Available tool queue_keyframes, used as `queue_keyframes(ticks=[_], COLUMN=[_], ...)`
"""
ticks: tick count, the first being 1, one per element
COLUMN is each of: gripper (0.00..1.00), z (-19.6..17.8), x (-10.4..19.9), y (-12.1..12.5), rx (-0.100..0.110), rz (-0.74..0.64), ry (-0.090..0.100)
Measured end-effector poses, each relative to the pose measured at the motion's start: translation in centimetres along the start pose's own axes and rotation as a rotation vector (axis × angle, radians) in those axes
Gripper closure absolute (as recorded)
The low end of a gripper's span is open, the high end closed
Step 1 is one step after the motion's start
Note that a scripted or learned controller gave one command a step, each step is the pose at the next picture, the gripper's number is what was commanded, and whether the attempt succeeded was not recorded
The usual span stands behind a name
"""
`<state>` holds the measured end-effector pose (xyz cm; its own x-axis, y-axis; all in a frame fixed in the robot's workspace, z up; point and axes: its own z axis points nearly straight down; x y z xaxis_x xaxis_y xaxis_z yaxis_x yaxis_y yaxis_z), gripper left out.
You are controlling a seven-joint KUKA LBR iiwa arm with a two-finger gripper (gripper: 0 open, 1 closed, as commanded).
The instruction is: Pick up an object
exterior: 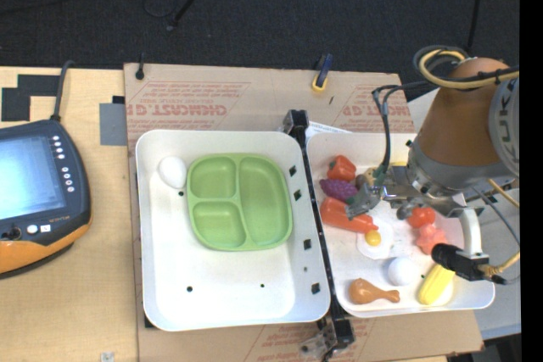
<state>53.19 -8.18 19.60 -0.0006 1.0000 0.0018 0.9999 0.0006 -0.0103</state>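
Orange carrot (346, 221) just beneath jaws (366, 201)

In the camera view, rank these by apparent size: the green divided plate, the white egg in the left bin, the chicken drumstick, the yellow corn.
1. Green divided plate, by far the largest.
2. Chicken drumstick and yellow corn look alike; no ranking between them.
3. White egg, smallest.

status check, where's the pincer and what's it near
Pincer low in right bin, over toy pile. Nearest: orange carrot, purple grapes; nothing seen between its tips. Green tray and white egg in left bin, untouched.
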Motion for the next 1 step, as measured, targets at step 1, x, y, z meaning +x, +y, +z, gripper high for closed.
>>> queue_keyframes(ticks=[1], gripper=[0.00], z=[6.27], x=[0.00], y=[-0.65], rx=[0.000], rz=[0.000], ry=[0.000])
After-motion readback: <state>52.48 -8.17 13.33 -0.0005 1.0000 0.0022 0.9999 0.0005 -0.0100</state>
